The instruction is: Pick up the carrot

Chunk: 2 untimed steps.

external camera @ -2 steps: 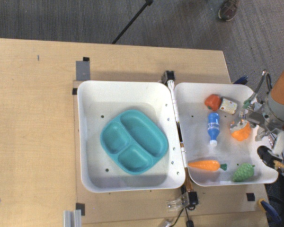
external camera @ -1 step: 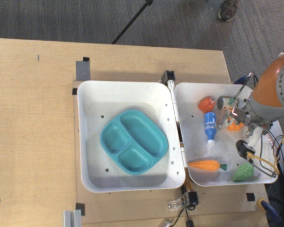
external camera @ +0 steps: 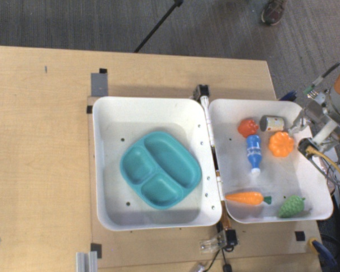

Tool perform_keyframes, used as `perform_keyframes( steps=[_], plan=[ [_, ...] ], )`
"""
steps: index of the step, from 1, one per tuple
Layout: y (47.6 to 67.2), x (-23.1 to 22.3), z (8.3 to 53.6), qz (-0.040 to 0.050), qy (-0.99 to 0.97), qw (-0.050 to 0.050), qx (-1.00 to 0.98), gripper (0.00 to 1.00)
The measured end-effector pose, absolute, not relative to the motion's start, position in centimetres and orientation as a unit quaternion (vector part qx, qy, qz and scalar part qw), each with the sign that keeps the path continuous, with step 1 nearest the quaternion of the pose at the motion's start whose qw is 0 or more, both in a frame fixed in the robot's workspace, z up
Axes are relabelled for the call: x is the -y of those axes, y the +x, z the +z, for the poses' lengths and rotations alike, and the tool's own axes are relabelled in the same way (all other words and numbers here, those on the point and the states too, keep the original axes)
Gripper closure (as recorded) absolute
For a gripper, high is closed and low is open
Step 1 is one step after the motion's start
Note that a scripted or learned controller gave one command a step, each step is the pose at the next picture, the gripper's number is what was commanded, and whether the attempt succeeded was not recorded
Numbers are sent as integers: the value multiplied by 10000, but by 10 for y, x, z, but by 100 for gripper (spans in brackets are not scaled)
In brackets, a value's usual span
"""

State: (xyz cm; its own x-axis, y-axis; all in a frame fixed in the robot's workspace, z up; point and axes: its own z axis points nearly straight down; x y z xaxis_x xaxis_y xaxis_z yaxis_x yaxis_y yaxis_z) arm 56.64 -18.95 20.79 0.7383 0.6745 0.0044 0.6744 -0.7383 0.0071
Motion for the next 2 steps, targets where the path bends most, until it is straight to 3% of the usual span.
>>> perform_keyframes(
  steps=[1,2],
  plan=[
    [595,178,131,8,9926,0,-1218,0],
    [557,197,89,49,9944,-8,-1055,0]
  ],
)
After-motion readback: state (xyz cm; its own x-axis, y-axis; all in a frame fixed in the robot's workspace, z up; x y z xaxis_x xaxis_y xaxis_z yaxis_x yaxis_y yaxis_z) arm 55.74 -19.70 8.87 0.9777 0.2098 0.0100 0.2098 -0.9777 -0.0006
